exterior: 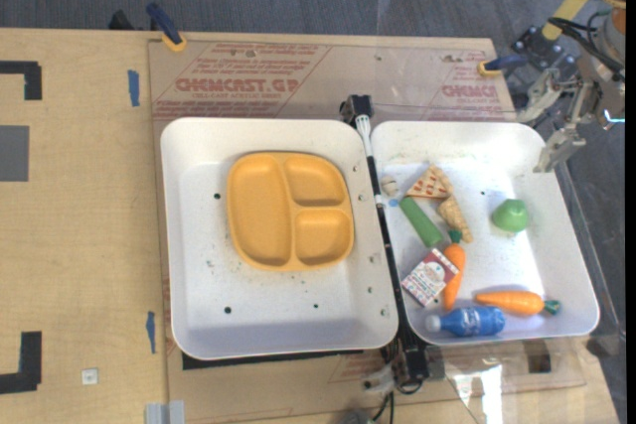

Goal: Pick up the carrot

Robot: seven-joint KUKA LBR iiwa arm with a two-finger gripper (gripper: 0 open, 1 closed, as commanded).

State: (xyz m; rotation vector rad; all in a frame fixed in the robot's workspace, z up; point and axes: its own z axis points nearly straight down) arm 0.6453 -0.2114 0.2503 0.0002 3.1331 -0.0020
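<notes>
In the right bin (556,204), carrot (509,302) — blue bottle (467,321) just beside, gripper (553,146) well apart

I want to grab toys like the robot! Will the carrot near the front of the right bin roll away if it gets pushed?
Probably a little. The carrot looks round and tapered, so it may roll in a curve. It looks like smooth plastic, likely stiff, light and slippery. The blue bottle beside it might block it.

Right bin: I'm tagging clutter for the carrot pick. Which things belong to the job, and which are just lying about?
Job: carrot; gripper, above the bin's far right corner.

Lying about: blue bottle, green apple, pizza slice, green cucumber, small carton, orange divided plate in the left bin.
</notes>
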